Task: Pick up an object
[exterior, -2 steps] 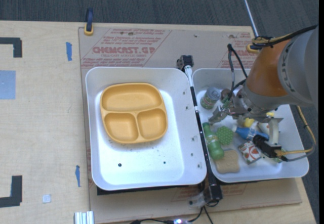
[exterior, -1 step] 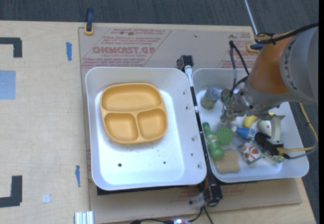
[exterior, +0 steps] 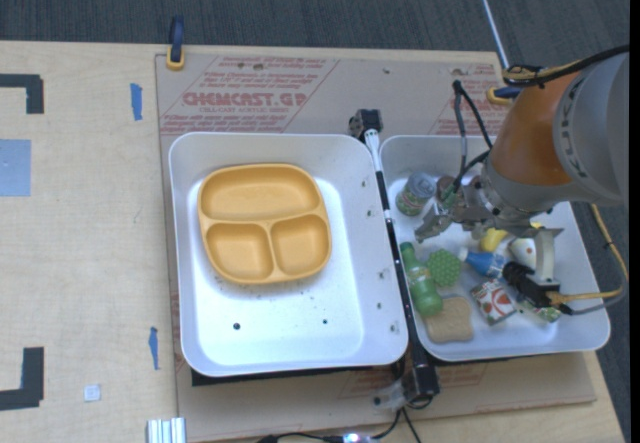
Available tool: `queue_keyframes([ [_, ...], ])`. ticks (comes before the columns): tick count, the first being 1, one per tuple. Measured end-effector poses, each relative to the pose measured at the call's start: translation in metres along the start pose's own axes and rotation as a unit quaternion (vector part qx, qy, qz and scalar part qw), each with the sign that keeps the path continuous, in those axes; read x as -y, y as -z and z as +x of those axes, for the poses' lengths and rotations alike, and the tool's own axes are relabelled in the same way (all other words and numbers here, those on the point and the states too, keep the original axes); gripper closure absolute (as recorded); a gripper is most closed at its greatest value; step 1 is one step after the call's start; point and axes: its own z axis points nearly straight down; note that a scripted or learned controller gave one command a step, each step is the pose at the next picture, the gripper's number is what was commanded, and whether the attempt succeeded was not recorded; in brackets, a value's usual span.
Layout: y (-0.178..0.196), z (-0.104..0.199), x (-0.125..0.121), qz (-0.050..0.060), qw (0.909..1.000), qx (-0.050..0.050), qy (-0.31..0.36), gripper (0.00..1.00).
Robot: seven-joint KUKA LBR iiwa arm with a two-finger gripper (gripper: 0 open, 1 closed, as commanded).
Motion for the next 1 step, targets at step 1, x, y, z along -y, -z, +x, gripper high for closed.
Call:
queue_keyframes([
  [1,0.0103,0.0001,-0.001,-0.001,1.0,0.0,0.0,1.0],
])
